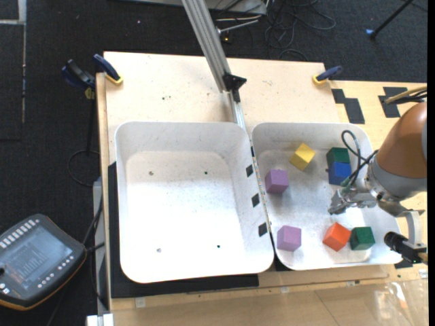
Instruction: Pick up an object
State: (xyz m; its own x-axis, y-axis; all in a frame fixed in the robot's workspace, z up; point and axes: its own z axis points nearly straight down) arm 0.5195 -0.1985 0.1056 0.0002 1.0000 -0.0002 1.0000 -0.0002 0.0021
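Six cubes are counted in the right bin around the pincer; its grip cannot be told. Two purple and one yellow lie left of it, green and blue just above, orange and another green just below.

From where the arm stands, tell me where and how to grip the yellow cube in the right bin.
Come straight down on the yellow cube and close on two opposite side faces. It sits flat on the right bin floor, turned at an angle, so the wrist should probably be rotated to match its faces. There is open floor all round it; the nearest purple cube and green cube stand apart.
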